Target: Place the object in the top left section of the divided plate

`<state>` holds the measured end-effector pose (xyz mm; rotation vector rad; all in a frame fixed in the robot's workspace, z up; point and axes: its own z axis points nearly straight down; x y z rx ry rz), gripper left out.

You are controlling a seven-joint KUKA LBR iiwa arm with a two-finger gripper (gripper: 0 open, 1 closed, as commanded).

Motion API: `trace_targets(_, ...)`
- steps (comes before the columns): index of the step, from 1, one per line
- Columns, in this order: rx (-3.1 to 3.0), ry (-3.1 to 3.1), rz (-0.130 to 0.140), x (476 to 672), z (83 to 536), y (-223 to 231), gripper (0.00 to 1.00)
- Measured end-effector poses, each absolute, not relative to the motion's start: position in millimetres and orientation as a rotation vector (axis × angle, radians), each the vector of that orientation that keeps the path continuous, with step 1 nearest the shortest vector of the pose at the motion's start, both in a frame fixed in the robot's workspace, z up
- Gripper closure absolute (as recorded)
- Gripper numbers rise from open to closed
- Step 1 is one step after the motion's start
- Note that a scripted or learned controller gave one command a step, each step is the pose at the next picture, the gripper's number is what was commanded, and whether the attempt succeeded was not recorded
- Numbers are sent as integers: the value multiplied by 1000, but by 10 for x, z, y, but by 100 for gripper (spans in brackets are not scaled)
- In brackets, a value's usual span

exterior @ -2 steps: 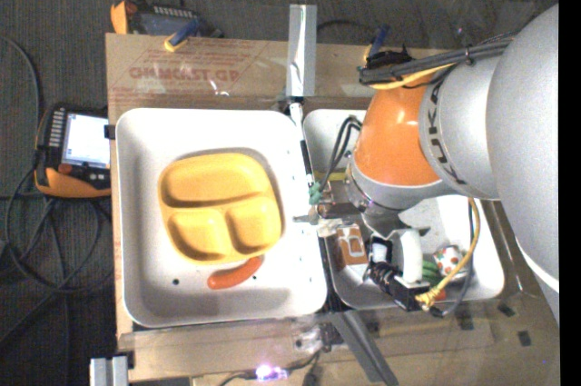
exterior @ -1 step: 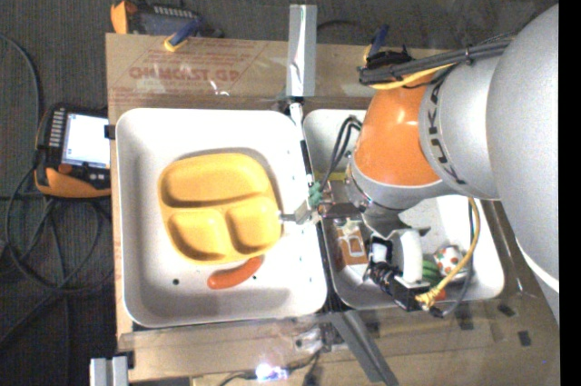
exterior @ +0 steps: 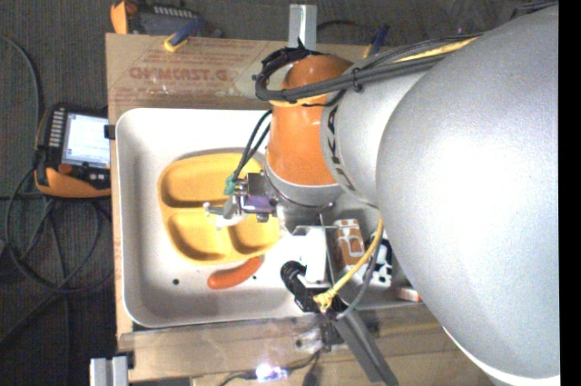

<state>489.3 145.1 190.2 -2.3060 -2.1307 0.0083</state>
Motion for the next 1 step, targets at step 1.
trace_targets(1,-2308,-2132,17,4894,1982,1443,100)
